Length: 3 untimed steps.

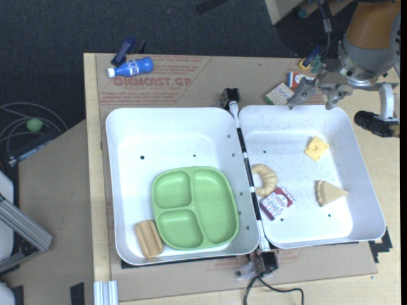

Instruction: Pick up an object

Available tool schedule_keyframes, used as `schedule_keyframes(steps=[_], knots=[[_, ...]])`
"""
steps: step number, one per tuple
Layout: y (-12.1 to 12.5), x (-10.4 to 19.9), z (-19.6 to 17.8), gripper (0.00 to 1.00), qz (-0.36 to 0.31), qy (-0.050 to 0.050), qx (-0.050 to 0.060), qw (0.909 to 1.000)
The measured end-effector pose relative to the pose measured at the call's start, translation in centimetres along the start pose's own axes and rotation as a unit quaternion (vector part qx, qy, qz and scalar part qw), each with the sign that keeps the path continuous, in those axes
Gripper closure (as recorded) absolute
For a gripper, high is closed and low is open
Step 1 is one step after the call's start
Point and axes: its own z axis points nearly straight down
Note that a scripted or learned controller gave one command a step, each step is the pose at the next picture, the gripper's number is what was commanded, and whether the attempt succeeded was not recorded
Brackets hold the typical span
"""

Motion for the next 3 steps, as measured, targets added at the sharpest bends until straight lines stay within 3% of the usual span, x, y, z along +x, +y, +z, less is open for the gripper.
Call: schedule_keyframes(steps=[1,2,3], knots=[[-3.2,-8.6,8.7,0.00,0.001,-0.001,0.002,1.0000],[-2.9,-7.9,15.5,0.00,0.000,0.000,0.002,1.0000],[-2.7,-7.9,14.3,1.00,0.000,-0.001,-0.002,1.0000]])
